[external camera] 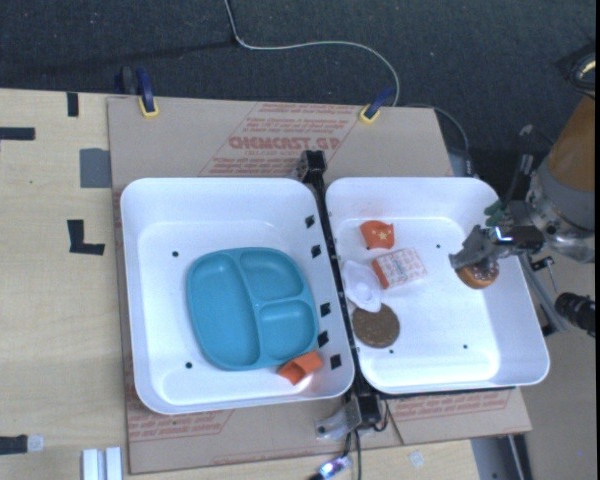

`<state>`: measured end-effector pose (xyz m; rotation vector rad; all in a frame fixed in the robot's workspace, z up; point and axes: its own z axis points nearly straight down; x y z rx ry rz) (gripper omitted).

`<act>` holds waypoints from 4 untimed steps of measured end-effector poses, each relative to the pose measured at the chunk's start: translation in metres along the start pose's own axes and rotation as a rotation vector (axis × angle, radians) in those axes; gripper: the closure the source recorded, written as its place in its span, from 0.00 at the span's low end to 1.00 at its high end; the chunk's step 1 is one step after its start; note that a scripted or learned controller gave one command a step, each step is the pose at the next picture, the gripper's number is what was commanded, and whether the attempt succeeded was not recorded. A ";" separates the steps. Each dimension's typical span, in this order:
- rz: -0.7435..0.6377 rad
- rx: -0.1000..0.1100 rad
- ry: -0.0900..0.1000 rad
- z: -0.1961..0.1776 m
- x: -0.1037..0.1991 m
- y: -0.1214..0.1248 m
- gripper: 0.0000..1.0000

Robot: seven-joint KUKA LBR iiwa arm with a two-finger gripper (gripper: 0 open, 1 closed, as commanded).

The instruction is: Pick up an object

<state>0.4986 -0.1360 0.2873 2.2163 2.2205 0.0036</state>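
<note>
- Setup: two shallow white bins side by side on a cardboard sheet on the counter (pixel 40 298). Left bin (pixel 150 368) and right bin (pixel 510 368) touch along a central divider.
- Left bin contents: teal divided plate (pixel 250 306) lying flat near the middle; small orange piece (pixel 300 369) just beside the plate's near-right corner, against the bin wall.
- Right bin contents: orange-red item (pixel 378 235) toward the far left; pale patterned packet (pixel 399 267) just beside and below it; clear plastic cup or lid (pixel 361 288) near the divider; brown disc (pixel 376 326) below that, lying flat.
- Arm enters from the right. End effector (pixel 477 261) sits over the right side of the right bin, well apart from the cluster of four items.
- A small round brown-orange object (pixel 479 275) shows directly at the fingertips. Whether it is pinched between the fingers or merely lying on the bin floor under them: cannot tell. Finger spread likewise cannot be read from this slant.
- Progress, as a judgement: approach done, end effector down at a candidate object. A confirmed grasp is not established; no object is visibly lifted clear of the bin.
- Left to do: secure the grip if not already secure, then raise the object off the bin floor.
</note>
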 end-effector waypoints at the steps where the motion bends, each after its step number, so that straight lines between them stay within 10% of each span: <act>1: 0.000 0.007 0.001 0.013 0.041 0.012 1.00; 4: -0.004 0.009 0.001 0.054 0.191 0.031 1.00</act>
